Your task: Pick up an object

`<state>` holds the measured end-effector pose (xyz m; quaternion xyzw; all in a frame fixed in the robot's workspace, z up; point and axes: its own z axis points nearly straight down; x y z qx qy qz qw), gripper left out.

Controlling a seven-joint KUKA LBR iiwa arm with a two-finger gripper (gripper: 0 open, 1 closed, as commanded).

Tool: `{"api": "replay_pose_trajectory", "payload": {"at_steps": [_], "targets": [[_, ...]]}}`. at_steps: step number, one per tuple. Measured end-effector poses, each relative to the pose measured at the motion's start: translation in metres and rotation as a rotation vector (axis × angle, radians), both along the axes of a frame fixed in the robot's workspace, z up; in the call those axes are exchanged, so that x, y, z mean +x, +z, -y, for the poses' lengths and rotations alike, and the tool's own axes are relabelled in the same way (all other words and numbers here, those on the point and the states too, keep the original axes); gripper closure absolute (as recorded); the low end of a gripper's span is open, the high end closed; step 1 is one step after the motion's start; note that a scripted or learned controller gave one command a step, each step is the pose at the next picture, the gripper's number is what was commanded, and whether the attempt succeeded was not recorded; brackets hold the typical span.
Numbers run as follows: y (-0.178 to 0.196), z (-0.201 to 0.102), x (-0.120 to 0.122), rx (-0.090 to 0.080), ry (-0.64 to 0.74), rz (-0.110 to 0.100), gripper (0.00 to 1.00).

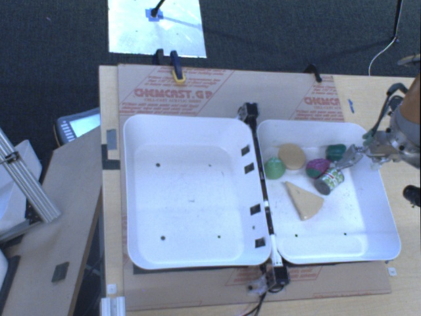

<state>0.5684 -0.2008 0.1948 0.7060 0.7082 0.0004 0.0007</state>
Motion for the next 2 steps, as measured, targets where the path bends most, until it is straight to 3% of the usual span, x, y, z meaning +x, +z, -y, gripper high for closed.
{"api": "replay_pose_trajectory", "payload": {"at_steps": [1,2], "targets": [[-0.115,-0.018,-0.011,0.002,-0.001,-0.004,0.0],[-0.054,0.002,0.044,-0.004,0.003,0.008,0.0]]}}
